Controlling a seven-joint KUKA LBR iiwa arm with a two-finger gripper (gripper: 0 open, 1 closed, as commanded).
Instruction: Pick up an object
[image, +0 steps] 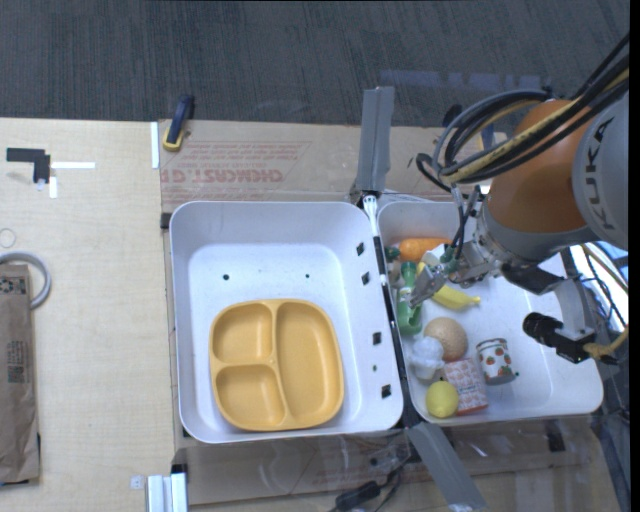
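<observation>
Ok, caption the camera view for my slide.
KUKA arm's gripper low over the right bin by a banana, among toy food; yellow divided tray in the left bin.

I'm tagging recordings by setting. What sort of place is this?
Probably a robotics lab bench: a KUKA arm trailing cables reaches over two white bins, one holding a yellow divided tray, the other toy food.

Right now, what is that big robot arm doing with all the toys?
The grey and orange arm reaches into the right bin, and its gripper is down among toy food, beside a banana. I can't tell if it has grabbed anything. The left bin holds a yellow tray.
</observation>
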